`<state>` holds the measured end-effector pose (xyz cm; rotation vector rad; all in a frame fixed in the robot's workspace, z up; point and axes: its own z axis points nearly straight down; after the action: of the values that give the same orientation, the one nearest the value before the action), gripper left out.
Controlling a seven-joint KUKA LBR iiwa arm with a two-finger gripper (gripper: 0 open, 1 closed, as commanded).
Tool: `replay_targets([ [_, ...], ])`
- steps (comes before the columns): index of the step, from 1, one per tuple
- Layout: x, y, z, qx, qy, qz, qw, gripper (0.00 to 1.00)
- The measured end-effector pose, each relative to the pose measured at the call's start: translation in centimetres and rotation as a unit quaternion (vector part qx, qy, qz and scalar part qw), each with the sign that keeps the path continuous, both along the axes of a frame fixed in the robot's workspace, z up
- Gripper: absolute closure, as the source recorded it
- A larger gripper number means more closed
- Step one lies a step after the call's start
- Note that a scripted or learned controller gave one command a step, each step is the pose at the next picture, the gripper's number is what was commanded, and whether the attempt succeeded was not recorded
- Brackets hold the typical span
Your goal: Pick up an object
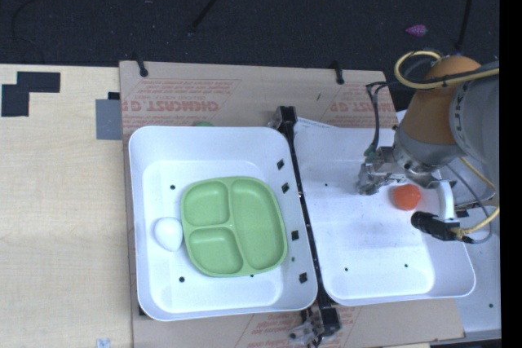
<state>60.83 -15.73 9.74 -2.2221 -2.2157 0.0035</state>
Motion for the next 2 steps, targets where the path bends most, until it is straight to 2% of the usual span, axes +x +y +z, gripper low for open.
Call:
replay_targets([
  [1,-0.4,0.0,6.3,-0.0007,-0.003,0.0,1.0,1.0],
  [2,-0.3,-0.7,10.7,-0.001,-0.003,-0.001,1.0,1.0],
])
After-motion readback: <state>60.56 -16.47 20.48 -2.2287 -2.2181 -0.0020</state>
